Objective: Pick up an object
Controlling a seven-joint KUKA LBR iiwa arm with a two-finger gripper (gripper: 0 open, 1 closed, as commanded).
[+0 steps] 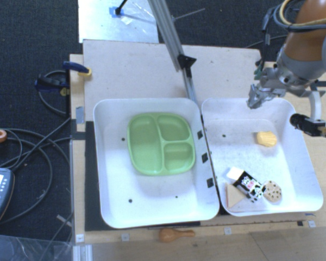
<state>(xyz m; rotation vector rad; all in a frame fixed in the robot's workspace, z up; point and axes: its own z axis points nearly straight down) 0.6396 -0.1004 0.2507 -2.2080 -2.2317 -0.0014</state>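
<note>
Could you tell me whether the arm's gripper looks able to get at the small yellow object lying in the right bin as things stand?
Probably yes. The two-finger gripper hangs over the far rim of the right white bin, and the small yellow object lies alone on bare floor just nearer the camera, with nothing between them or on top of it.

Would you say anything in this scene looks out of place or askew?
One thing: a small brown wooden object lies on the bench just in front of the left bin, outside both bins. The green divided tray sits slightly skewed in that bin. The items in the right bin look undisturbed.
</note>
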